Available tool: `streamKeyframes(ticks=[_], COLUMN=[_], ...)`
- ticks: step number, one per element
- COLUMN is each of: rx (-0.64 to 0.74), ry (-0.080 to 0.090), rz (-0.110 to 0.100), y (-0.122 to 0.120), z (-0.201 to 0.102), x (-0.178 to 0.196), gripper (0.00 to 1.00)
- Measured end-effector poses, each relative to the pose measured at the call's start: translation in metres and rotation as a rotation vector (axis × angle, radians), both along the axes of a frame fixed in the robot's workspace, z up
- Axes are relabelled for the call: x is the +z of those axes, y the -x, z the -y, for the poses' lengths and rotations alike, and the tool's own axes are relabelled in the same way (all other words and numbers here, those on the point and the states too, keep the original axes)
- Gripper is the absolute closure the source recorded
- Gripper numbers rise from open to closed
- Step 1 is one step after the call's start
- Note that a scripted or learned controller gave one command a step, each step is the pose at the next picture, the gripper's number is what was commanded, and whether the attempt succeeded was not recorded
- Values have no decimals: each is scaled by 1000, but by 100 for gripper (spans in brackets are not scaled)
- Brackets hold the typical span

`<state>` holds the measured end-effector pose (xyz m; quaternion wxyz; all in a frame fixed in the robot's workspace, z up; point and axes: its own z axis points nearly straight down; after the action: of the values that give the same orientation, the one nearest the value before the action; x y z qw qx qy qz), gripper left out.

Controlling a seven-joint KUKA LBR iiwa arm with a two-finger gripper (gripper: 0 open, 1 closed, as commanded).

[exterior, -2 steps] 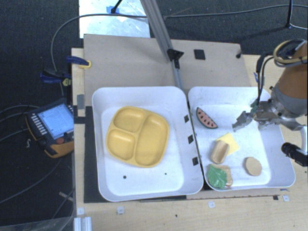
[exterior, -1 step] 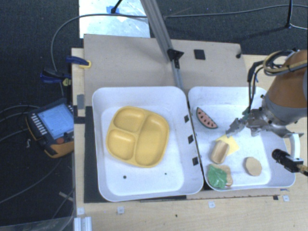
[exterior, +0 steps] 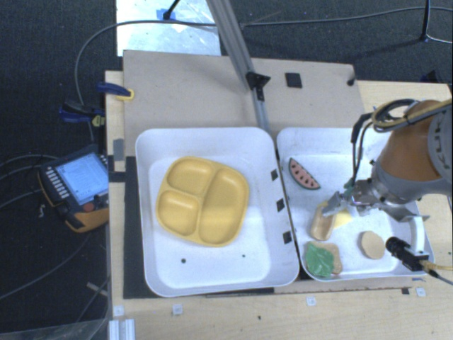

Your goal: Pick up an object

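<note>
Tool (exterior: 345,202) low in the right bin (exterior: 333,142), grip state impossible to tell. Just beside it, a tan bread piece (exterior: 322,224) by something yellow (exterior: 342,219). Probably light, stiff; best pinched across its narrow sides. Watermelon slice (exterior: 303,173) farther off.

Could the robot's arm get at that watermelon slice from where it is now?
Probably yes. The watermelon slice lies by itself in the right bin, nothing on it, and the gripper hangs just beside it over the same bin.
</note>
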<state>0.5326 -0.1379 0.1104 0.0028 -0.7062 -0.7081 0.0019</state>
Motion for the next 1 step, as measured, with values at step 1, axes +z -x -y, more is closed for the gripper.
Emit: streamKeyframes(ticks=[1], rx=[-1], ry=[0], rz=[16], y=[-6], z=[2], x=[-18], gripper=[0])
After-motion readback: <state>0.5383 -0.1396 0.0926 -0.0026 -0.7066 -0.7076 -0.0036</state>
